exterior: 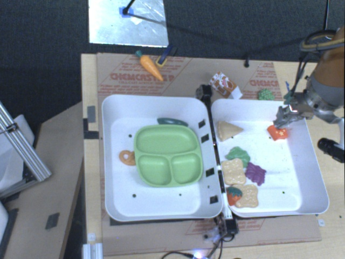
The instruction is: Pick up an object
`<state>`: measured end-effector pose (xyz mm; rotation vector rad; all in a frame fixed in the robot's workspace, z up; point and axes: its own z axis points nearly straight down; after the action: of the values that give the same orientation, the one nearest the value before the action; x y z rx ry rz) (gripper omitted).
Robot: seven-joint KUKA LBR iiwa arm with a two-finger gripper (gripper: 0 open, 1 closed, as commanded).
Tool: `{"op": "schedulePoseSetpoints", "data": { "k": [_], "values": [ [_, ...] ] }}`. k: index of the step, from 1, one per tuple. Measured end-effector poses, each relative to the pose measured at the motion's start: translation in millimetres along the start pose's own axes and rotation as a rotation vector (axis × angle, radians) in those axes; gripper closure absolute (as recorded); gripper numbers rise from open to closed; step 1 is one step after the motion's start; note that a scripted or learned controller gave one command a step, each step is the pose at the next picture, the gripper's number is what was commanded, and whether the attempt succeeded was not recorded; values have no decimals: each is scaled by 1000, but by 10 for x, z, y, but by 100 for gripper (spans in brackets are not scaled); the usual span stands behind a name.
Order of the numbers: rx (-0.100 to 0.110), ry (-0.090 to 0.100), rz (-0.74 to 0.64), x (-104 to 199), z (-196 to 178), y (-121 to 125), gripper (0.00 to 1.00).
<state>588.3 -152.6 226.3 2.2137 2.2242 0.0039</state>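
Note:
My gripper (282, 120) hangs over the back right part of the right bin (302, 198), just above an orange-red toy piece (278, 133) that lies on the bin floor. Further left in that bin rests a cream wedge (229, 129). Toward the front lie a green leafy piece (237, 156), a purple grape cluster (255, 173), two tan crackers (233, 171) and a small red and green piece (233, 195). The left bin (116, 139) holds a green divided plate (166, 154) and a small orange pretzel (127, 157).
Behind the bins on the cardboard lie a toy carrot (150, 67), a red and white packet (223, 84) and a small green broccoli piece (265, 94). A foil sheet (128, 16) sits at the back. A dark green item (171, 121) peeks from behind the plate.

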Motion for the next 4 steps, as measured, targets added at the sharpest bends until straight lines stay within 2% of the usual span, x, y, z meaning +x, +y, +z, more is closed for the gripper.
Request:
{"op": "schedulePoseSetpoints", "data": {
  "k": [1, 2, 3, 4],
  "values": [
    [2, 2, -4, 472, 72, 42, 100],
    [3, 3, -5, 1030, -33, -20, 100],
    [4, 1, -3, 1597, 74, -3, 100],
    [3, 2, -3, 2163, -56, 7, 100]
  ]
}}
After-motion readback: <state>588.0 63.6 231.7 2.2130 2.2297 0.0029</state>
